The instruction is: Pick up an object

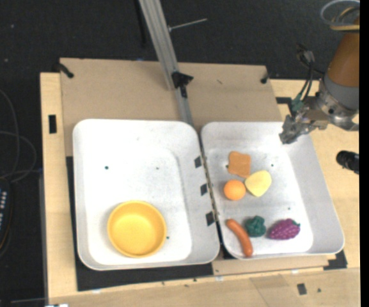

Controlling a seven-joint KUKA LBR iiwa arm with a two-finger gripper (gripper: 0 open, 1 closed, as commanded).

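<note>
The toys cluster in the right bin (312,171): a tan bread slice (239,164), an orange (235,190) touching a yellow piece (258,183), and a sausage (240,236), green piece (256,226) and purple grapes (283,229) near the front rim. The bin's far end lies bare. The gripper (291,133) hangs over the far right rim; I cannot tell its jaw state. A yellow bowl (137,228) sits in the left bin (133,152).

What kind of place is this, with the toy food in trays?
Probably a robot testing lab. A robot arm reaches over two white trays on a bench, one holding toy food like an orange and grapes, the other a yellow bowl.
</note>
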